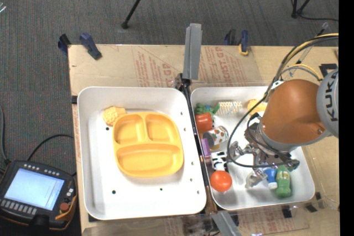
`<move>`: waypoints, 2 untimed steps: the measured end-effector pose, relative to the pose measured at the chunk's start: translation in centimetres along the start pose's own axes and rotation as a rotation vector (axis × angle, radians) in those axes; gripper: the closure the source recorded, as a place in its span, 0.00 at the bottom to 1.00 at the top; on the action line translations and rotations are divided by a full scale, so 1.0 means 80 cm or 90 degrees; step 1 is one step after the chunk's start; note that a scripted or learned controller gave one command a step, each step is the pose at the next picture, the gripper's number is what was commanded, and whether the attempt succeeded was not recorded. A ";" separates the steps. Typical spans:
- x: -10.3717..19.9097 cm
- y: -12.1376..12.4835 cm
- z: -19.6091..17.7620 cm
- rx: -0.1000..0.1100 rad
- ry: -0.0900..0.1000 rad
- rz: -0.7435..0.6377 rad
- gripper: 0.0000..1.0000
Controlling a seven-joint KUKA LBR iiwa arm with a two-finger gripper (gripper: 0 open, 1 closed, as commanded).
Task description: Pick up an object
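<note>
My gripper (259, 174) hangs low in the right bin (307, 174), under the orange band (293, 113) of the arm. Just to its right lie a blue and white bottle (271, 177) and a green object (283, 185), close to or touching the gripper. An orange ball (221, 181) rests to its left near the bin's front. Further left are a white and orange ball (219, 134), a red piece (203, 121), a purple piece (206, 146) and a black and white piece (219, 161). The arm hides part of the bin.
The left bin (91, 146) holds a yellow divided plate (148, 144) with a small pale yellow object (112, 114) at its far left corner. A striped pale object (229, 107) lies at the right bin's back. A grey post (192, 52) stands between the bins.
</note>
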State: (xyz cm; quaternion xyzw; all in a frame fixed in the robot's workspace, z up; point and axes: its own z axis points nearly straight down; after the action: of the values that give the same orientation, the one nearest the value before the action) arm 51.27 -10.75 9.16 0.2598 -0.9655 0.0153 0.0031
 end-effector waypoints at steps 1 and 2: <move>0.004 0.001 0.001 -0.005 -0.003 0.061 0.00; 0.010 0.007 0.001 -0.005 -0.005 0.098 0.00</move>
State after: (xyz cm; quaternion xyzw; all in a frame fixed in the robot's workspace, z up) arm 50.26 -10.68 9.12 0.1851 -0.9827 0.0108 -0.0012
